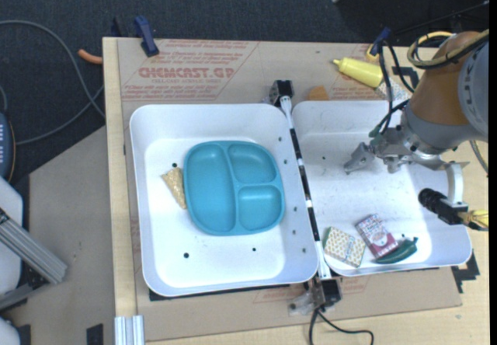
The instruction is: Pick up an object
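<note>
Two white bins sit side by side – the left bin [155, 258] holds a teal divided plate [233, 186] with a tan wedge [175, 184] tucked against its left edge. Over the right bin [334, 122] hangs the gripper [377, 159], fingers spread and holding nothing. Near that bin's front edge lie a checkered packet [344, 245], a red packet [376, 234] and a green pepper [400, 252].

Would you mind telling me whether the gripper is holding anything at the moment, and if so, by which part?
Nothing is held. The gripper hangs over a bare part of the right bin, with nothing between its fingers; the packets lie at the bin's near edge.
</note>
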Controlling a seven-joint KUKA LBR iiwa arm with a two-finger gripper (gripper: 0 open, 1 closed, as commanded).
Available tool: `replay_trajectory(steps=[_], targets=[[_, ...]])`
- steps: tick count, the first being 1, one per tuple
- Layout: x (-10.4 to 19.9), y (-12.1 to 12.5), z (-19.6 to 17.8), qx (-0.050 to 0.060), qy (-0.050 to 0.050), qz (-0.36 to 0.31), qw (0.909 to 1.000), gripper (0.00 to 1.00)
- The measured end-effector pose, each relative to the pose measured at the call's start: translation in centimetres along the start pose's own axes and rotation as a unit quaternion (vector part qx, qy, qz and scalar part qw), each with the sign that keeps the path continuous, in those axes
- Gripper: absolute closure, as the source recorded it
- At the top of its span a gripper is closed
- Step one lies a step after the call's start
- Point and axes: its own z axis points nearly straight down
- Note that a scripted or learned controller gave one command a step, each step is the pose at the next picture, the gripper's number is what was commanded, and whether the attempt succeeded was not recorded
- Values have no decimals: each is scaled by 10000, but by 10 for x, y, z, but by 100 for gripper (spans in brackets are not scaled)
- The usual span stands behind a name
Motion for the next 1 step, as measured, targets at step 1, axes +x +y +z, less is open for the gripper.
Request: replay_trajectory(steps=[1], targets=[[-44, -86, 42, 20, 0, 15, 10000, 0]])
